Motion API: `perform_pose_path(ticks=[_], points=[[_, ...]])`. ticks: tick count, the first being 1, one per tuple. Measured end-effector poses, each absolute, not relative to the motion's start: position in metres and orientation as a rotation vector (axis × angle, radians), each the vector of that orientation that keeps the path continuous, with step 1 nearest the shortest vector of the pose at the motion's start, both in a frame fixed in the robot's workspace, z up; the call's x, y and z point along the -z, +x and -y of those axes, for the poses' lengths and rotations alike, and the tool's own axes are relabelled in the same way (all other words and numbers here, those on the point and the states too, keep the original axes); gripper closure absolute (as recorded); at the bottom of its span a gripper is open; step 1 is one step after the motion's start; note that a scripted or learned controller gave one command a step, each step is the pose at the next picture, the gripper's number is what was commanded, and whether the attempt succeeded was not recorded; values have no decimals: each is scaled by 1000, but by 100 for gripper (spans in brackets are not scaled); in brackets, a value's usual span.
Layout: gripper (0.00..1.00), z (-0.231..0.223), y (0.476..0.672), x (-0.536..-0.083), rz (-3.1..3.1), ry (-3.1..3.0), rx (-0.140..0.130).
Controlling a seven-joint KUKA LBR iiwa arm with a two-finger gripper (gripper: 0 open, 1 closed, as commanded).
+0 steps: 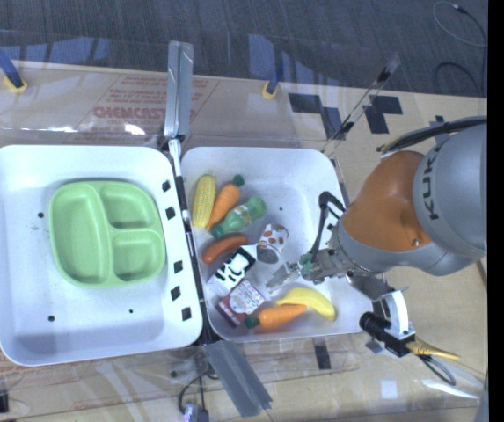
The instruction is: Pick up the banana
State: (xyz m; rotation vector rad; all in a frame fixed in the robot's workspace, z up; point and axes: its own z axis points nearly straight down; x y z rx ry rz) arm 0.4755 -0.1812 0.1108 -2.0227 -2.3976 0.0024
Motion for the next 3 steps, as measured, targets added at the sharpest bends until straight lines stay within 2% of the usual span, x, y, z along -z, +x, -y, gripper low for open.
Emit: perform_pose_path(ticks=[1,2,3], points=[[0,210,477,-91,2441,-1974,0],[0,122,477,-105,2590,-1771,0],[0,206,477,-92,2641,-1700,0]])
